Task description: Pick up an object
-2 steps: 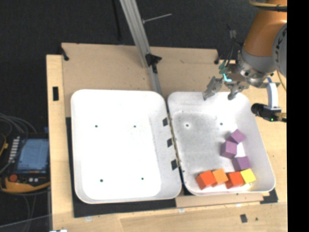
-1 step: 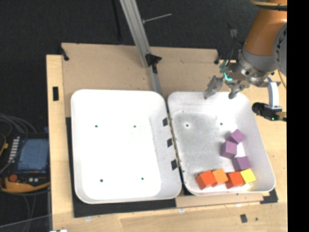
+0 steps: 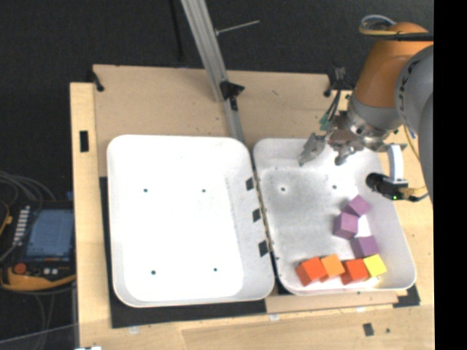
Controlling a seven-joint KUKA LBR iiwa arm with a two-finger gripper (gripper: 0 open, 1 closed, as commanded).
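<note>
A robotics lab is showing itself here: a plywood worktop [image 3: 182, 100] is carrying two shallow white bins [image 3: 179, 217] over dark carpet, a metal camera pole [image 3: 208, 46] is rising behind them, and a handheld control pendant [image 3: 40, 243] is lying with cables alongside.

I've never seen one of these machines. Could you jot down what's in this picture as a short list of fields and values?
arm: grey with orange band, reaching in from the right
gripper: open, above the far end of the right bin, holding nothing
right bin: holds purple blocks, orange blocks, a red block and a yellow block, clustered in its near right corner
left bin: white, beside the right bin
</note>
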